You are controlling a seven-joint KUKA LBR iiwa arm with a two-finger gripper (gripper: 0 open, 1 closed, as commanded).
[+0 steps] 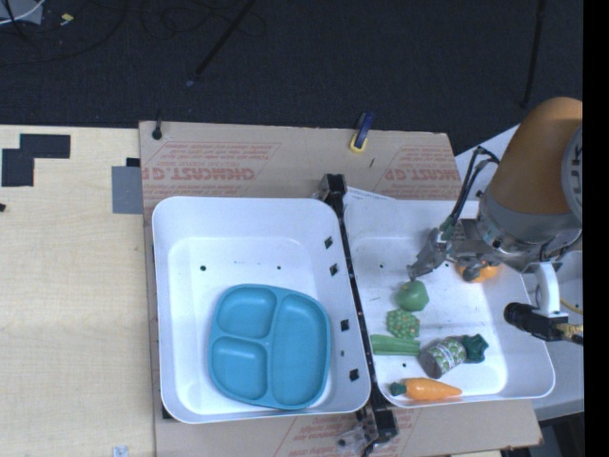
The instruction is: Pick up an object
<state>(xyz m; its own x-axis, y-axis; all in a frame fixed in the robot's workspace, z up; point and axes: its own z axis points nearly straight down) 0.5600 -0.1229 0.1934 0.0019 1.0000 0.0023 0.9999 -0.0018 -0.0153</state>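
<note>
Jaws on the gripper (419, 269) could not be told apart or together from this slanted view, and nothing was seen held between them. Just below the tip, close to touching, sat a round green toy fruit (413, 295) in the right bin (514, 379). Below that lay a knobbly green toy vegetable (403, 324), then a long green pod (395, 345) and a small can (446, 355) against a dark green piece (475, 347), with a toy carrot (429, 389) nearest the front wall. To the right of the tip an orange object (479, 272) peeked from under the wrist. Well off to the left, the other bin (190, 236) held a blue divided plate (269, 347).
</note>
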